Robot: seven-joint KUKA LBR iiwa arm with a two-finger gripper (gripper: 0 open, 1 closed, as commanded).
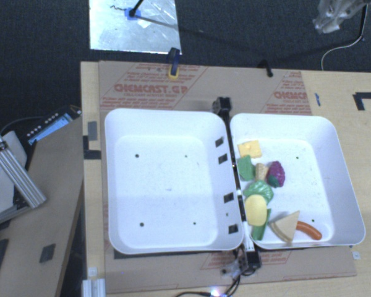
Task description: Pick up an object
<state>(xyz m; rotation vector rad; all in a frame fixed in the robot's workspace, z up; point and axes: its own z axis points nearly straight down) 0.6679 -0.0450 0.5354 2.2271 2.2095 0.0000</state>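
We judge the task barely begun; nothing is lifted, and every candidate object lies in the right bin (pixel 334 166), clustered against its inner wall from about nine o'clock round to six o'clock of that bin. The tool (pixel 334 8) sits at the frame's one o'clock, well apart from both bins and off the table's (pixel 93 240) cardboard sheet (pixel 247 85); it is pale and blurred, so we cannot tell how it stands, and we see nothing carried in it.

Within the cluster we read toy food: a yellow cheese block (pixel 250 148) at the top; a green piece (pixel 245 167) just below it; a purple piece (pixel 276 174) at its four o'clock, touching a small tan piece (pixel 261 171); a green leafy piece (pixel 259 190) under those; a yellow lemon-like piece (pixel 256 210) touching it at six o'clock; then a tan wedge (pixel 286 226) and an orange sausage (pixel 308 230) at the bin's near edge, the sausage just beside the wedge at its three o'clock.

The left bin (pixel 164 178) carries only its dark dots.

What remains, in our judgement, is the whole job: travel over the right bin, descend on one piece, close, and lift; the sausage and the purple piece look the least crowded, while the pieces hard against the dividing wall seem awkward.
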